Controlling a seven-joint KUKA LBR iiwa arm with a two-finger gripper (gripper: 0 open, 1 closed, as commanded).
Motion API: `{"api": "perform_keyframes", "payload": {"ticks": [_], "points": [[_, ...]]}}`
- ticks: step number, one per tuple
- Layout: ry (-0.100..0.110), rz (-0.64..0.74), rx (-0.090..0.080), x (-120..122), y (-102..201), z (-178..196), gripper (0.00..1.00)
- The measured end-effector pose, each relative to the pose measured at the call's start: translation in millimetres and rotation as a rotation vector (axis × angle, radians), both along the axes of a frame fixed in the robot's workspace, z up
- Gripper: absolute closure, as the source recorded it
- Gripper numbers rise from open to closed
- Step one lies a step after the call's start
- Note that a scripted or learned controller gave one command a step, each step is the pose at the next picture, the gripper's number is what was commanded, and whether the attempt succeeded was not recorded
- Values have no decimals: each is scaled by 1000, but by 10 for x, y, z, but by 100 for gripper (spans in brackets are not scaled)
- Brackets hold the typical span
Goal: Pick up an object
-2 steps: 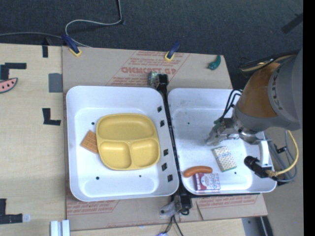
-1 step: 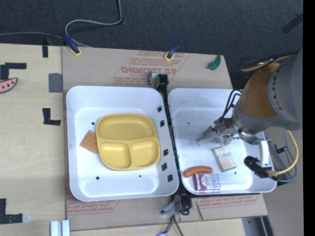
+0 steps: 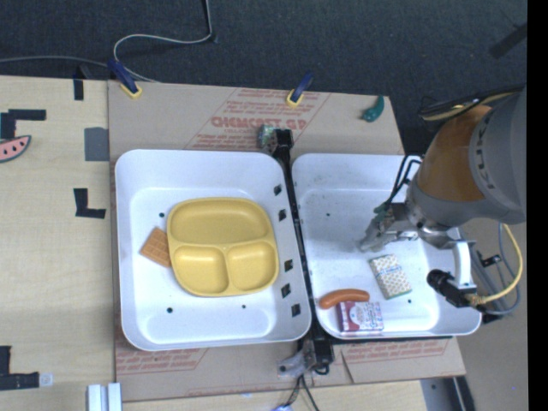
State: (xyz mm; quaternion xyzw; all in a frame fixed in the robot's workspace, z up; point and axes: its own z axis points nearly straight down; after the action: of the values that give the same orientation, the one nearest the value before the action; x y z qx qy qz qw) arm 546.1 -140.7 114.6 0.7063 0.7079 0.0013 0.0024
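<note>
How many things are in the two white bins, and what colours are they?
Yellow: 1, the divided plate
Tan: 1, the cracker-like piece that pokes out from under the plate's left side
Orange-red: 1, the sausage
Dark red: 1, the small packet
Pale patterned: 1, the little box
Total: 5

left bin (image 3: 137, 229): tray (image 3: 223, 245) | right bin (image 3: 342, 178): sausage (image 3: 344, 297), packets

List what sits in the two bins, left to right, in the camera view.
Tan cracker → yellow divided plate → sausage → tool over the right bin. The red-and-white packet and patterned packet overlap those in left-right position, so they're omitted.
</note>
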Motion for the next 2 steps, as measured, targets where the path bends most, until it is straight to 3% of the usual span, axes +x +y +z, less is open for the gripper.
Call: {"api": "perform_keyframes", "payload": {"ticks": [1,2], "points": [[0,0,0,-1,0,-1,0],[1,1,1,2,7,92,100]]}}
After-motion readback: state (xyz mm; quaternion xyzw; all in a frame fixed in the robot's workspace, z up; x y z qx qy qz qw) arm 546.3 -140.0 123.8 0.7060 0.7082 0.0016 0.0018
